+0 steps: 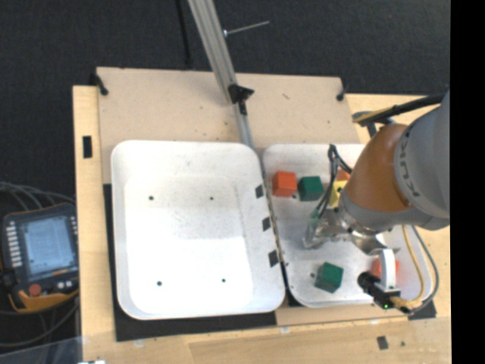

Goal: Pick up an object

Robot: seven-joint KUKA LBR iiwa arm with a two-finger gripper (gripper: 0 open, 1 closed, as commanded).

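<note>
The right bin (297, 155) holds an orange block (284, 183) and a green block (309, 188) side by side near its far left corner. A second green block (328, 277) lies near the bin's front edge. My gripper (314, 231) hangs low over the bin's middle, between the far pair and the front green block, and touches none of them. The arm's orange band and grey body cover the bin's right half. A small red thing (377, 266) peeks out beside the wrist at the front right, and an orange-yellow scrap (342, 177) shows at the arm's upper edge.
The left bin (121, 165) stands beside the right one, with black clips along the shared wall. A slanted aluminium pole (216, 48) comes down to the bench just behind the bins. A control pendant (39, 249) sits off the bench at the left.
</note>
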